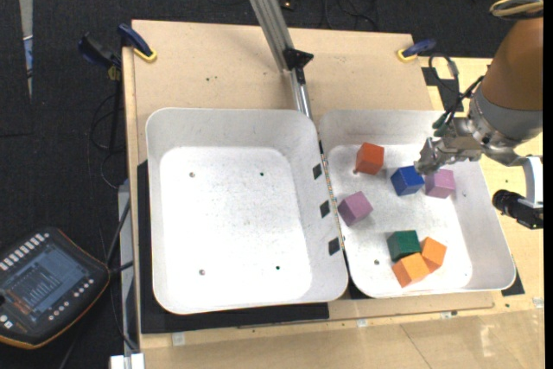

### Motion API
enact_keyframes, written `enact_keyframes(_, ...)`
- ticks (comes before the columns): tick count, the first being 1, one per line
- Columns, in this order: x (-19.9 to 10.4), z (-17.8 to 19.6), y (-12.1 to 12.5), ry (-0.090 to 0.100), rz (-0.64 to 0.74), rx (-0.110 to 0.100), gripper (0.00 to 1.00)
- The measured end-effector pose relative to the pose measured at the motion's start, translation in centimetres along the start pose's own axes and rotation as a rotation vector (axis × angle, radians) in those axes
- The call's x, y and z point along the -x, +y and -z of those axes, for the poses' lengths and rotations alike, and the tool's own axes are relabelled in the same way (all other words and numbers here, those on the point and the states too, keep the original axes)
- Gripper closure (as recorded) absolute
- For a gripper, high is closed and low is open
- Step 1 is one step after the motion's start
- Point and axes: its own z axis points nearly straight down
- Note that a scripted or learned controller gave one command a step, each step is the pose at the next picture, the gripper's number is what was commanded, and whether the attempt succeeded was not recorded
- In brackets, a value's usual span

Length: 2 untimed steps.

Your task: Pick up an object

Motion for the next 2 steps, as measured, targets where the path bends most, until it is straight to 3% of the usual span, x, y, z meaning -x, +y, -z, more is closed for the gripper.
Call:
enact_keyframes(1, 0.0, 2.0, 0.1, 0.0, -0.001, -0.002, 1.0)
enact_keyframes(2, -5.7, 1.1, -0.6, 0.004, 0.004, -0.007, 1.0)
